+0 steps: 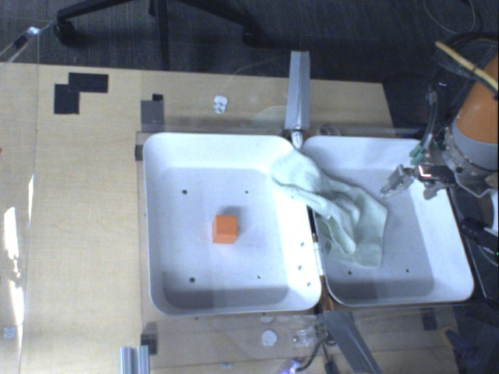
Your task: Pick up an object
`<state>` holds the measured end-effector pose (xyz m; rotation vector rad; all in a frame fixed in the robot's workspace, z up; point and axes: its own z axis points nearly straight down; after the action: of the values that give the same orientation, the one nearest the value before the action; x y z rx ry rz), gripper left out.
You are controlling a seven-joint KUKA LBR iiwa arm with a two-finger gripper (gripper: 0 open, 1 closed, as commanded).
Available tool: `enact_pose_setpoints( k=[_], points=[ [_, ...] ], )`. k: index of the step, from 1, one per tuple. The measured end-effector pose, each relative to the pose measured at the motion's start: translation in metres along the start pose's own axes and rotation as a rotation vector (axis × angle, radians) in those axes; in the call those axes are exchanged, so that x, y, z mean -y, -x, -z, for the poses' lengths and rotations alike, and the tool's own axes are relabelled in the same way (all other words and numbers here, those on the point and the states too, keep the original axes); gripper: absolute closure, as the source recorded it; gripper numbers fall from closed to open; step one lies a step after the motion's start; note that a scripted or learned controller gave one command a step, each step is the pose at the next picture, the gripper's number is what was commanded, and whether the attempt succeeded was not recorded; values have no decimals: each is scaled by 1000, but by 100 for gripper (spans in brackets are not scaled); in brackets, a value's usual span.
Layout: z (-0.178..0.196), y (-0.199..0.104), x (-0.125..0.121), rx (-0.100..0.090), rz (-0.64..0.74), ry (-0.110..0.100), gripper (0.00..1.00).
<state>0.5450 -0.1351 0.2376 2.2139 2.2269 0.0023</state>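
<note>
Pale green cloth (335, 209) looks soft, light and limp to me, draped over the divide between the left bin (168, 287) and right bin (444, 275); I'd pinch a raised fold. My hand (399, 180) hovers above the right bin, fingers parted, holding nothing; wrist reaches in from the right.

grey arm (473, 156) with orange band, thin metal fingers (394, 181)

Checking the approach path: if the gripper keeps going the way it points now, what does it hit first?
The gripper sits over the right bin, pointing toward the view's left. Straight on, it would likely meet the pale green cloth draped across the divider first. The orange cube lies further left, lower in the left bin. Height is unclear, so contact is uncertain.
</note>
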Motion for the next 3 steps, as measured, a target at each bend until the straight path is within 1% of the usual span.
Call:
enact_pose_setpoints(
  k=[1,2,3],
  points=[
    [-142,14,-29,0,-81,3,0],
    [-131,13,-30,0,-79,6,100],
    [-48,-34,-75,0,-11,3,100]
  ],
)
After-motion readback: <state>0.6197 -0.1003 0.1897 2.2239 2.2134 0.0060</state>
